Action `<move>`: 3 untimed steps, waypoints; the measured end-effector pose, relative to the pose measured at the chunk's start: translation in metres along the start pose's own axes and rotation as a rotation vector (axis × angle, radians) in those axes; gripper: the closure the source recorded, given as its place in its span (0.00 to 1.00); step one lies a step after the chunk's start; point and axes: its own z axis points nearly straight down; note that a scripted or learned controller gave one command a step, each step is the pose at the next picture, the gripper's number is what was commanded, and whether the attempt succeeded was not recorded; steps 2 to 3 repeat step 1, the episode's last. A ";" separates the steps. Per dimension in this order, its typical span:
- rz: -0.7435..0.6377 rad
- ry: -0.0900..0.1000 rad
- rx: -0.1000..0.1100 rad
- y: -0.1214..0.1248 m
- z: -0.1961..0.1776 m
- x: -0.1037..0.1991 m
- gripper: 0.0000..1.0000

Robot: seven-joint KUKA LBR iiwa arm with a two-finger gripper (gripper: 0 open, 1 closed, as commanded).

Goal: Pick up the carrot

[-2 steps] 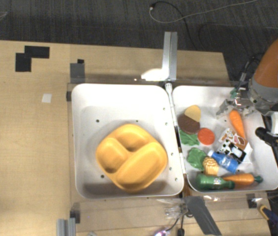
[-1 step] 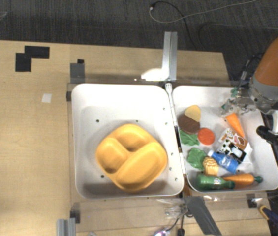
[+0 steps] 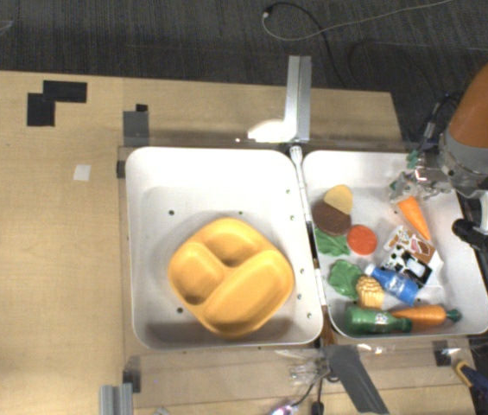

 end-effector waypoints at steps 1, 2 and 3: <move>0.058 0.001 -0.004 0.026 -0.127 0.059 1.00; 0.058 0.001 -0.004 0.026 -0.127 0.059 1.00; 0.058 0.001 -0.004 0.026 -0.127 0.059 1.00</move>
